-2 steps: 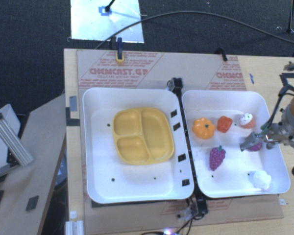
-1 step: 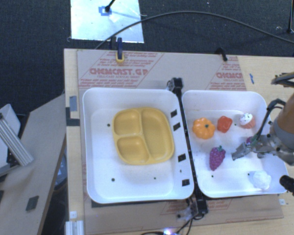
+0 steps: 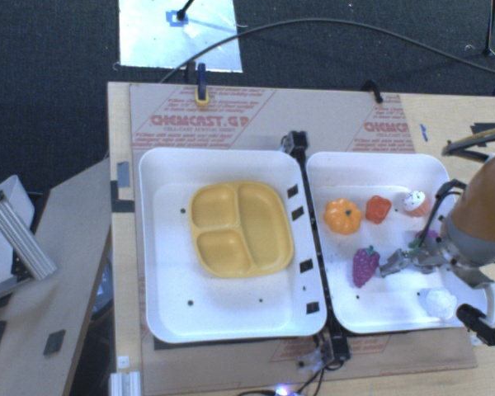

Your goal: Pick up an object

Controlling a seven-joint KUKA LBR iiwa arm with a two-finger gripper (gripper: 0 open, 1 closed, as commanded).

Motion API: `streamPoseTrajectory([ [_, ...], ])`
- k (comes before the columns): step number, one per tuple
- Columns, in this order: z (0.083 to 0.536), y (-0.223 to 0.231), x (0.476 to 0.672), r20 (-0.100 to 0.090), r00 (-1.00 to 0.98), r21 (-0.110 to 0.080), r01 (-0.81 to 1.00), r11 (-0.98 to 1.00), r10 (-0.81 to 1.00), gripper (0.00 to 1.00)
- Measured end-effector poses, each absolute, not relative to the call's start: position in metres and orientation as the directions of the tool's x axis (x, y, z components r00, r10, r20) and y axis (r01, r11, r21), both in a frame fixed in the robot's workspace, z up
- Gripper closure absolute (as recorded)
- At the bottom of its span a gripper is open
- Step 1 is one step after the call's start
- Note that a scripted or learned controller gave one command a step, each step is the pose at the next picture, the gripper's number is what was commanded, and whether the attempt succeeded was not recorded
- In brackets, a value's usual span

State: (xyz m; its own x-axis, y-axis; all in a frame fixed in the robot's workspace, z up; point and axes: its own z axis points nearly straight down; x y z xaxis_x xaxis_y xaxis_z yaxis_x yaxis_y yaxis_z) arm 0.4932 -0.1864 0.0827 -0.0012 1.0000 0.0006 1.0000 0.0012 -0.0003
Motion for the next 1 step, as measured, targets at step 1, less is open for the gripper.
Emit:
streamPoseTrajectory([
  [1,0.0955,-0.1868,0.4945,-0.001,-0.001,0.004,1.0,0.001,1.0,1.0],
])
